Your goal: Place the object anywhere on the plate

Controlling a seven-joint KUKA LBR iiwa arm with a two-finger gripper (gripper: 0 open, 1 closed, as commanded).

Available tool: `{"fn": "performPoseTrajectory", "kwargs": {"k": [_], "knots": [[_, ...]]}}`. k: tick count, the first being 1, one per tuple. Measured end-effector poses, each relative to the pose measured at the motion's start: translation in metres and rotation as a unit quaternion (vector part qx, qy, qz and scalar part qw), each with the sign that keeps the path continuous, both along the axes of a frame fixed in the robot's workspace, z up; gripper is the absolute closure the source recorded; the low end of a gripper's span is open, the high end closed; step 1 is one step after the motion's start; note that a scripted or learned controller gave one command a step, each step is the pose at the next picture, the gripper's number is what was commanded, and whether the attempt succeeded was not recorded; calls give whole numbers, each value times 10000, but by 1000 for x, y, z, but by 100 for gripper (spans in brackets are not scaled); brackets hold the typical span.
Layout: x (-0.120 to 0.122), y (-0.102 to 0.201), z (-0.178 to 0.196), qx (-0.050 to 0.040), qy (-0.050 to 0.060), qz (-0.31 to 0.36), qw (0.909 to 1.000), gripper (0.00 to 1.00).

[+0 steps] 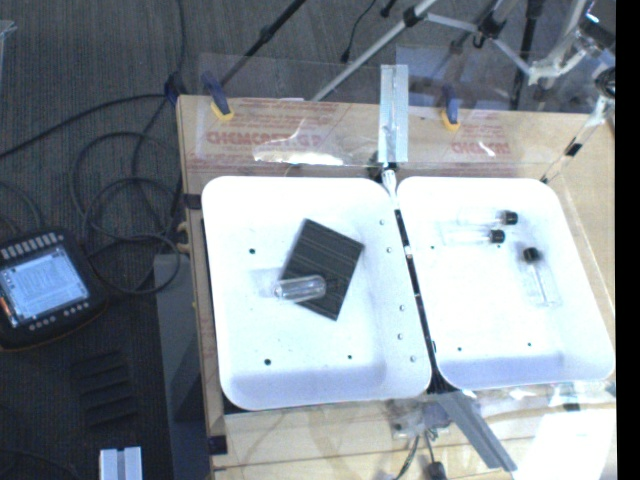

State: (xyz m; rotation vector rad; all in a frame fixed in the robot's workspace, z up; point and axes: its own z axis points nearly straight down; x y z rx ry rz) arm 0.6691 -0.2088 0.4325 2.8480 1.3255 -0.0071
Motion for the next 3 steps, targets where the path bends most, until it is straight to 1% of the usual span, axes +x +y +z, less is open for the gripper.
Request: {"fn": "performPoseTrajectory", "kwargs": {"k": [3], "knots": [[0,0,-1,-2,9,-1,10000,0]]}}
